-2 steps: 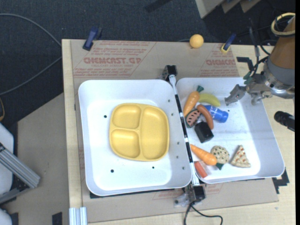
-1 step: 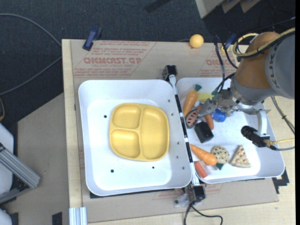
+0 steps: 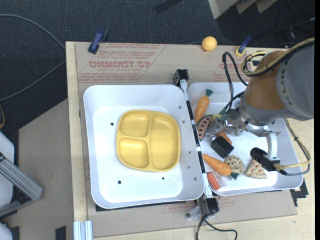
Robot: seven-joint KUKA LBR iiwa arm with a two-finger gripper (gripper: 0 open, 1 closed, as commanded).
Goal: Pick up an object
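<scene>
Orange toy carrot [image 3: 202,107] lies upper left of right bin [image 3: 287,181], another carrot [image 3: 218,165] lower down w/ pizza slice [image 3: 257,170] nearby. Gripper [image 3: 225,129] sits low among them, jaw state can't tell. Yellow divided plate [image 3: 149,140] in left bin [image 3: 100,134].

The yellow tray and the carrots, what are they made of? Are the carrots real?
The yellow tray looks like moulded plastic: one even colour, soft sheen, rounded compartments. The carrots are probably plastic toys too: their orange is flat and smooth, with stiff green tops, though that's a guess from above.
</scene>
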